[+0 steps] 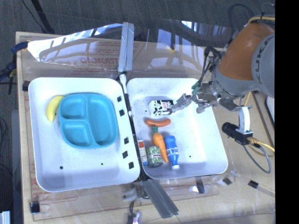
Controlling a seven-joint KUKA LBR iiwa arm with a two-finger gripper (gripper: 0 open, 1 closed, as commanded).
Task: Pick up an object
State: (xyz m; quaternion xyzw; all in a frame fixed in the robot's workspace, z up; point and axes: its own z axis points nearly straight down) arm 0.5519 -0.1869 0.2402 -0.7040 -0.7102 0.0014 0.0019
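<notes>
Left bin [42, 169] with yellow banana [54, 107] beside blue divided tray [88, 119]; right bin [208, 146] holding hot dog [157, 122], carrot [160, 143], green can [154, 156], blue bottle [172, 151] and black-and-white carton [161, 107], with the gripper [177, 104] just beside the carton, finger opening indiscernible.
</notes>
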